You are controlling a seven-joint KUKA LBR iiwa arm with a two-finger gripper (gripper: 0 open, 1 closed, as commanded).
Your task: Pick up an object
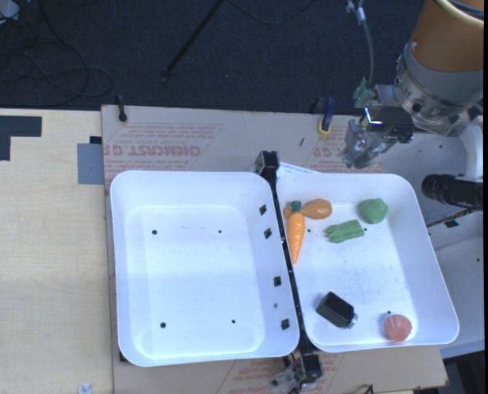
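We look down on a pale wooden worktop (38, 245) that carries two shallow white plastic bins side by side on a sheet of printed brown cardboard (194, 142).

The left bin (120, 220) shows only its bare white floor with a few small dark dots. The right bin (428, 261) holds the loose objects. Near its left wall lies a slim orange toy carrot with a green top (295, 235), pointing down the frame, and just beside its upper end rests a rounded orange-yellow piece (316, 209); we cannot tell whether the two touch. To the right of these lies a flat, elongated green piece (344, 231), and near it, closer to the far right corner, a rounder light green lump (373, 210). Well apart from this group, toward the near edge, sits a small black block (337, 310), tilted, and close to the near right corner a round pinkish-red ball (398, 327).

The grey arm with its orange band (444, 31) comes in from the upper right. Its metal claw (360, 150) hangs over the cardboard just beyond the far rim of the right bin, apart from every object there. From this slant the claw is a small, dark tangle of metal, and we cannot tell whether it is spread or pressed together; nothing is visibly between its tips.
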